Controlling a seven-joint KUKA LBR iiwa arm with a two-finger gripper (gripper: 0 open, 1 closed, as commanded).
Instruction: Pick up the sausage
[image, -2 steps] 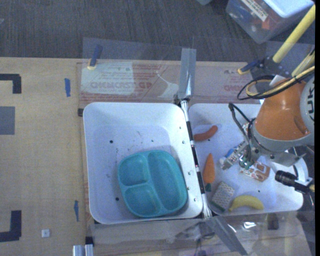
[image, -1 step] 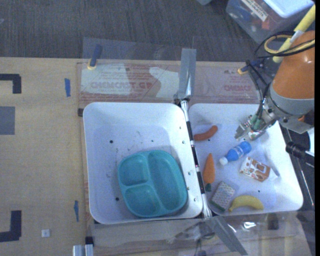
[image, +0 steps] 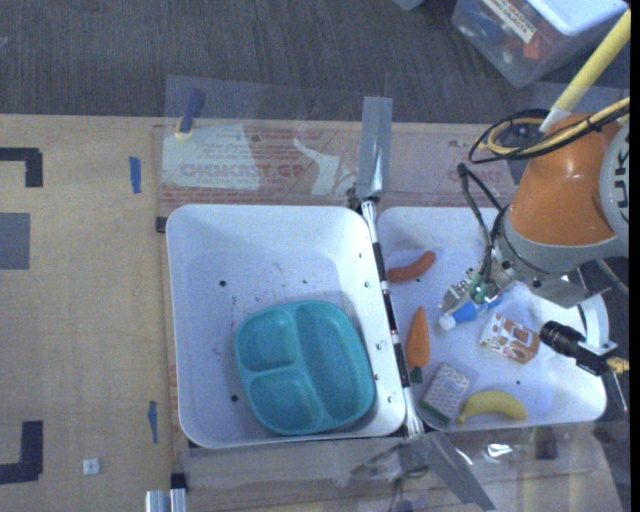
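Observation:
The sausage (image: 411, 266), reddish-brown and slightly curved, lies in the upper left of the right bin (image: 570, 405), close to the divider between the bins. My gripper (image: 468, 292) hangs over the middle of that bin, to the right of the sausage and a little below it in the view, with a clear gap between them. The grey arm with its orange band (image: 562, 190) comes in from the right and covers the bin's upper right part.
The right bin also holds an orange carrot (image: 417, 337), a white and blue tube (image: 461, 315) just under the gripper, a printed packet (image: 508, 338), a grey sponge (image: 445, 388) and a banana (image: 491, 405). A teal divided plate (image: 303, 367) sits in the left bin (image: 200, 260).

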